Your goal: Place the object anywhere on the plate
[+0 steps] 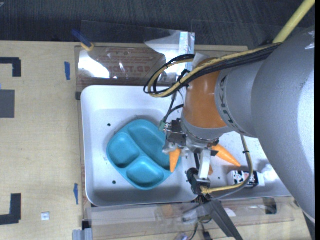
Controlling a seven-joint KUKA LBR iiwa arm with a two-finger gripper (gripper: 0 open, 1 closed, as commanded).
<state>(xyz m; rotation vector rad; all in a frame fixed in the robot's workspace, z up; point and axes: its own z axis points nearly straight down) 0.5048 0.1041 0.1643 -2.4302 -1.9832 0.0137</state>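
carrot (174,159): just right of blue divided plate (140,153), touching its rim, under wrist | gripper (186,151): state cannot tell | handling guess: light, stiff, slick plastic; grab mid-body across the taper

Pale wooden bench (35,149) against dark carpeted floor (125,4).

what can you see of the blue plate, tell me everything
The plate is a glossy teal-blue dish, plastic by its look, with rounded corners and raised ridges dividing it into three compartments. It lies flat and upright, turned at an angle, on the floor of the left bin. Its compartments hold nothing. The arm hides its right edge, where an orange piece overlaps the rim; whether they touch is unclear.
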